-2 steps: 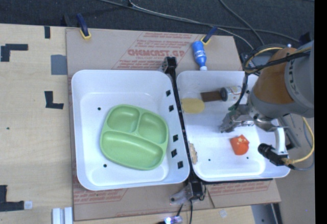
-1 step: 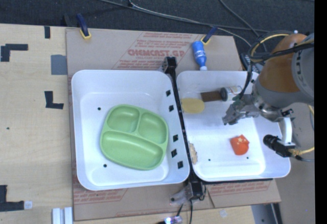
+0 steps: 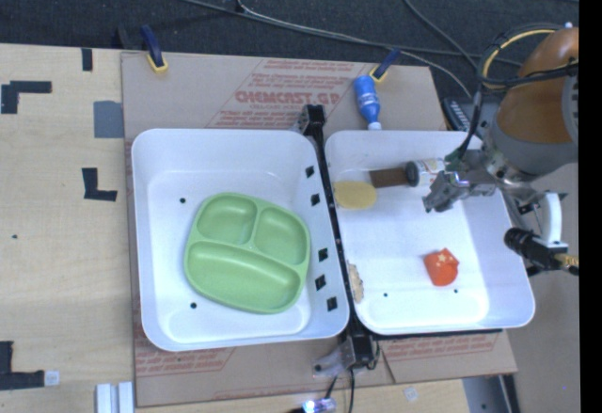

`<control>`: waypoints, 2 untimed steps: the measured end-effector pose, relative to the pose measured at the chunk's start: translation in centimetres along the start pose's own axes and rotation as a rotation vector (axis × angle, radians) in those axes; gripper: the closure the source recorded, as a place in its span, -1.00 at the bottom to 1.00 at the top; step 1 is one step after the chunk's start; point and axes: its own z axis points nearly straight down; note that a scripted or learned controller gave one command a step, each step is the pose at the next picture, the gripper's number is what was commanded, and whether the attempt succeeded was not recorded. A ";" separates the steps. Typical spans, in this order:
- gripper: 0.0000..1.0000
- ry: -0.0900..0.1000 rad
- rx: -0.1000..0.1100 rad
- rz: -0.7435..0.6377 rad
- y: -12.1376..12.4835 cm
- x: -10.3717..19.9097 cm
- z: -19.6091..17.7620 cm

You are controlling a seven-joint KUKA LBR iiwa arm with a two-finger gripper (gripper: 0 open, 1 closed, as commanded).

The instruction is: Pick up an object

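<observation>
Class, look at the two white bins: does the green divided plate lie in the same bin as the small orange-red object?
No: the green divided plate lies in the left bin, while the small orange-red object sits in the right bin.

Two white bins on a bench, arm at frame right

Green divided plate [image 3: 248,252] fills the left bin [image 3: 150,214]; right bin [image 3: 508,303] holds an orange object [image 3: 441,266], a yellow piece [image 3: 356,194] and a brown cylinder [image 3: 392,178] near the gripper [image 3: 440,198].

Grey arm [image 3: 538,124], orange band above wrist, yellow-and-black cable looped overhead, dark metal wrist fittings
</observation>
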 end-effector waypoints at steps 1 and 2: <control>1.00 0.001 0.004 0.001 0.1 0.0 -2.9; 1.00 0.003 0.006 -0.004 1.7 6.1 -3.1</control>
